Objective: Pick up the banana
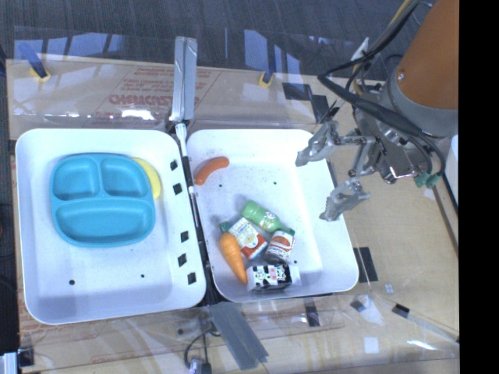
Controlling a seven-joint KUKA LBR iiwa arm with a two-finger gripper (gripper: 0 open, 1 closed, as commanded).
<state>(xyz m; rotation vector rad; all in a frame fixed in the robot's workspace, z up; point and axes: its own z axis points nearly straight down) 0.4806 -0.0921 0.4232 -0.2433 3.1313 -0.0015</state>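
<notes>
The banana is yellow and lies in the left bin, mostly hidden under the right edge of a blue divided plate. My gripper hangs over the right edge of the right bin, far to the right of the banana. Its two grey fingers are spread apart, open, with nothing between them.
The right bin holds an orange sausage, a carrot, a green bottle, a small carton and other small packages. A metal divider bar runs up between the bins. Cables loop above the arm.
</notes>
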